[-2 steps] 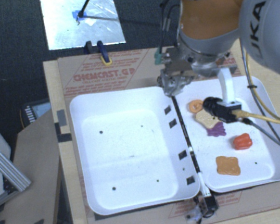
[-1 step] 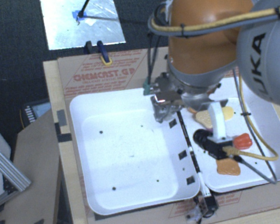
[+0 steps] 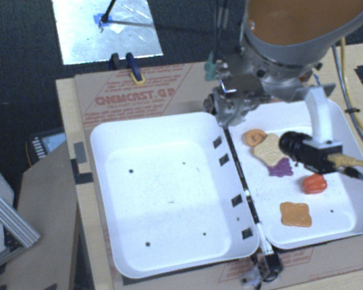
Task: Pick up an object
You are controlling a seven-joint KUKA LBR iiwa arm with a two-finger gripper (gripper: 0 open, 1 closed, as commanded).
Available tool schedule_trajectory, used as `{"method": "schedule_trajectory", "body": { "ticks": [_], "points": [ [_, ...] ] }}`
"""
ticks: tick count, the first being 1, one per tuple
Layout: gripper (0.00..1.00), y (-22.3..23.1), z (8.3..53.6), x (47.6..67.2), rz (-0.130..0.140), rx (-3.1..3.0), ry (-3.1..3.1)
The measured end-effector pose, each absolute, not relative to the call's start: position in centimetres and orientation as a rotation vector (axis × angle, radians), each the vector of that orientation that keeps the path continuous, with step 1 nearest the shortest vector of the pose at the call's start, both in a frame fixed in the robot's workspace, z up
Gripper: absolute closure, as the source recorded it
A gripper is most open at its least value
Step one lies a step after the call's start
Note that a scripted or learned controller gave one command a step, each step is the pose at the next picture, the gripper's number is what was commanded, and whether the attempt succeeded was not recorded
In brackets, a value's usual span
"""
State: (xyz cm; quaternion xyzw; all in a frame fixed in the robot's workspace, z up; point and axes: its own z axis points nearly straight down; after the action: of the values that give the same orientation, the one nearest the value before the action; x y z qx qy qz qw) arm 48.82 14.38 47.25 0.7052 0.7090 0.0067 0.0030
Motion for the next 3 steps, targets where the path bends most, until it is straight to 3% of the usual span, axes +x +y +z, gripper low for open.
{"method": "schedule_trajectory", "body": {
  "ticks": [1, 2, 3],
  "points": [
    [1.0, 19.6, 52.3, 48.6, 0.01, 2.212, 2.228],
    [1.0, 22.9, 51.0, 48.6, 0.002, 2.214, 2.229],
    [1.0, 23.4, 53.6, 48.7, 0.007, 2.214, 2.227]
  ]
}}
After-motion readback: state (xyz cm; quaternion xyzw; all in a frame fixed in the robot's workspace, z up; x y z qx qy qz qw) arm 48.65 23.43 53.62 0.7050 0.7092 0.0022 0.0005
